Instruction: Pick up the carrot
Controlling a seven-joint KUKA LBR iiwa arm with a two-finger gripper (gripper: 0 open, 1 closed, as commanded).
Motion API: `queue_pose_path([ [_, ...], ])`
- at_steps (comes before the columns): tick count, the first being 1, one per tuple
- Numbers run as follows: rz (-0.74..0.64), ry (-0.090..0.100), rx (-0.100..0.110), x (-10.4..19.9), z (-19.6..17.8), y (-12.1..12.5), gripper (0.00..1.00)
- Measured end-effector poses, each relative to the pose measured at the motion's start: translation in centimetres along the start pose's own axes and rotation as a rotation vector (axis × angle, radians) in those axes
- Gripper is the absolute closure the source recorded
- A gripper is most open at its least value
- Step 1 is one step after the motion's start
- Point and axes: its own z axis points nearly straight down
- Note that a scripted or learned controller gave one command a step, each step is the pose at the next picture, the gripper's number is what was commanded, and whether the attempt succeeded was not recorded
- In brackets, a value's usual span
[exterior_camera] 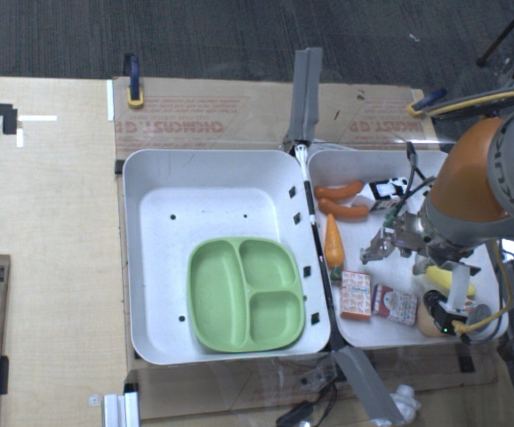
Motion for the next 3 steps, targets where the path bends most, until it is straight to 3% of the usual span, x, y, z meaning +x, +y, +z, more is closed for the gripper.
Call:
queue_pose_path([
  [1, 0.022, -0.001, -0.003, 3.6, 1.2, 8.4, 0.00],
  [2, 0.019, -0.003, -0.001, 3.6, 0.3, 8.4, 1.00],
  [3, -0.109, -0.001, -0.002, 14.7, -8.8, 3.9, 1.00],
])
